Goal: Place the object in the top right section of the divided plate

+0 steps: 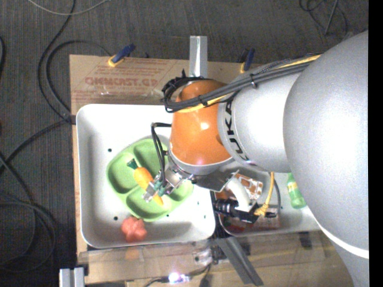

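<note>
Over green divided plate (122, 171): gripper (157, 189) beside orange carrot (143, 176); opening unclear.

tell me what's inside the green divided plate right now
An orange carrot-like piece lies in the green divided plate, with the gripper right over it near a yellow bit. The plate's right side is covered by the arm, so anything there is hidden.

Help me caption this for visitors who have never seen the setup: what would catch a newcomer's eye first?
The huge grey arm with its orange band dominates, sweeping in from the right over both bins. Beneath it, in the left bin, sits a bright green divided plate, where the claw hovers low by an orange carrot-like piece. A pink object lies in the bin below the plate.
</note>
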### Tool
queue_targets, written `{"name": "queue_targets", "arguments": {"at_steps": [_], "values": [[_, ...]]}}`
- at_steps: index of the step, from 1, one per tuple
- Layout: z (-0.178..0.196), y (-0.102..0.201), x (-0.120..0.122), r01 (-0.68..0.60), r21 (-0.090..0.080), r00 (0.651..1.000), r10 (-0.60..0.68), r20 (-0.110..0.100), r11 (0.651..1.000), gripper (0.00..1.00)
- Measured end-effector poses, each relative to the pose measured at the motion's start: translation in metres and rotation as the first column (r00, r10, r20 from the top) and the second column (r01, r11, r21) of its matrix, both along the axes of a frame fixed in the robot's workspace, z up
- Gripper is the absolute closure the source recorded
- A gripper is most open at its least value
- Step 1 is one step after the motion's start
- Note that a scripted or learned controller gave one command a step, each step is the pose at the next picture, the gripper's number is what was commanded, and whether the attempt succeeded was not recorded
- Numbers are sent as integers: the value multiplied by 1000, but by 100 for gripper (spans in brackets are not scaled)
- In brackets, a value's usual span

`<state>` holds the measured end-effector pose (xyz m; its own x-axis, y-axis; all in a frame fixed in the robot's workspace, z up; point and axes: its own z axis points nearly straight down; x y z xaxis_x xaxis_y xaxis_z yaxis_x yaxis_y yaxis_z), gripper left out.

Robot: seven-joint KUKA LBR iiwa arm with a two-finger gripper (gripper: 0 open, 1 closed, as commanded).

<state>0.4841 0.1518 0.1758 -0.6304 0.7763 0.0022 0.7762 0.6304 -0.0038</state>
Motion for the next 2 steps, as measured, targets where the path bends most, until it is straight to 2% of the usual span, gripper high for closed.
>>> {"name": "queue_targets", "arguments": {"at_steps": [1, 2], "values": [[0, 0, 0, 0, 0, 1000, 0, 0, 1000, 0], [-82, -39, 28, -280, 6, 960, 280, 10, 960, 0]]}}
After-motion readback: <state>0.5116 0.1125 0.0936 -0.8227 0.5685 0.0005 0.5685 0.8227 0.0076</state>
